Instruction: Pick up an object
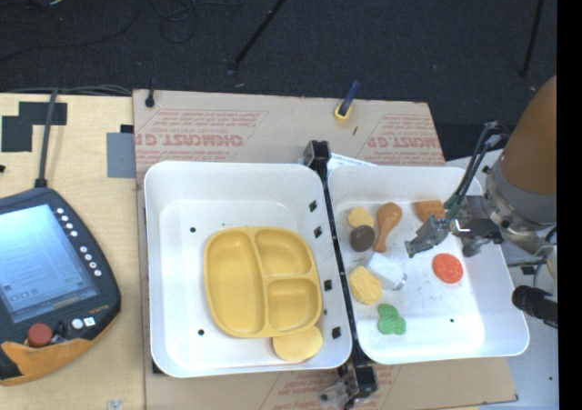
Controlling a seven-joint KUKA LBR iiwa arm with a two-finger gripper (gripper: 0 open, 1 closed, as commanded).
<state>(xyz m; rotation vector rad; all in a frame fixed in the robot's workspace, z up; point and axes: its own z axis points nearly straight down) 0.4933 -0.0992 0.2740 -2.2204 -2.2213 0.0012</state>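
Gripper is hanging over the right shallow white plastic bin, arm coming in from 3 o'clock. Can't tell its state from this angle: the tip is reading as one dark grey mass.

Key relation: the round flat red-orange plastic piece is sitting just beside the tip, at roughly 5 o'clock from it, nearest of everything in the bin. It's a disc, so no long axis to line up with and any closing direction should work. My guess is that's the easiest target. It's looking low and thin, so the grab likely needs to go right down to the floor.

Other candidates in the same bin:
- tan drumstick-shaped toy, at 9 o'clock from the tip, long axis running about 1-to-7 o'clock
- dark brown rounded lump, touching or nearly touching the drumstick's lower end
- small yellow rounded piece, just at 12 o'clock of the brown lump
- orange chunk, at 12 o'clock from the tip, close
- yellow ridged corn-like piece, at 8 o'clock, well apart
- small green lumpy piece, at 7 o'clock, well apart
- a pale whitish scrap, hard to read against the floor

Left white bin is carrying a yellow three-compartment plastic tray and a yellow disc tucked at its 5 o'clock edge. Both are far from the tip, at about 8 o'clock.
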